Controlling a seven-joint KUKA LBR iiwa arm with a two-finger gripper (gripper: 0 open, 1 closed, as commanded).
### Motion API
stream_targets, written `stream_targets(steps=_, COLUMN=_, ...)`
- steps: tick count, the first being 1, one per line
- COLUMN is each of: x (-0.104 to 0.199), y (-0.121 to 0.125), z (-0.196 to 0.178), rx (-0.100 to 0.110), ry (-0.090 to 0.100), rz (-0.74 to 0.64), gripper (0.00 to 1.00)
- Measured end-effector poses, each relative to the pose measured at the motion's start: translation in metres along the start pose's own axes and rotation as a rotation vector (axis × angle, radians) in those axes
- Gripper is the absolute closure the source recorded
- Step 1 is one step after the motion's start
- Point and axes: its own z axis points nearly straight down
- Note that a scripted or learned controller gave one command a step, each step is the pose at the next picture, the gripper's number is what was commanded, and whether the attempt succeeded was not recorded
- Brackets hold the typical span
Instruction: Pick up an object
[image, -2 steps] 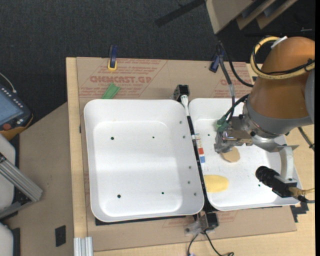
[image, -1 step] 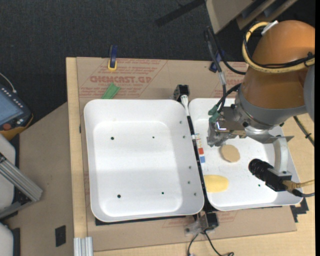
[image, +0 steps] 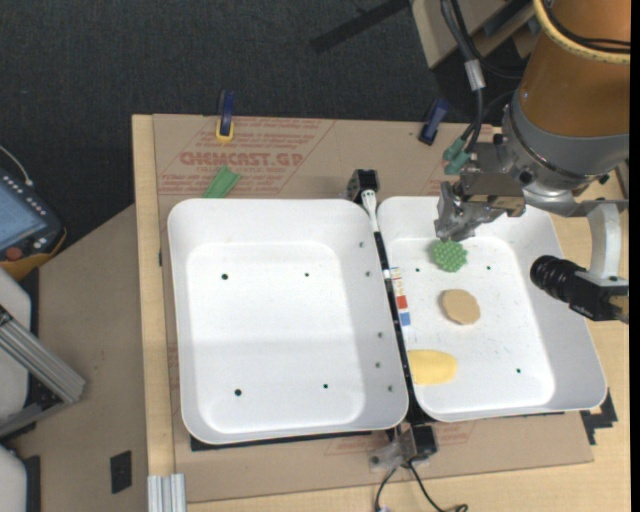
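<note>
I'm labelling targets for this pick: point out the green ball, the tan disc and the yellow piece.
green ball (image: 450, 255), camera view, its bumpy top
tan disc (image: 461, 307), camera view, its centre
yellow piece (image: 433, 367), camera view, its middle

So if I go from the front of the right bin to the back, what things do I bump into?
Yellow piece → tan round piece → green bumpy ball, which sits right under the robot's gripper.
</note>
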Motion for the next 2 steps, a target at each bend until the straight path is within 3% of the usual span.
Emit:
stream_targets(steps=1, x=-0.055, y=-0.026, z=0.118, rx=0.026, ry=-0.003, rz=0.01, gripper=1.0)
stream_targets(steps=2, x=-0.027, y=-0.022, z=0.069, rx=0.006, ry=0.0, rz=-0.001, gripper=1.0)
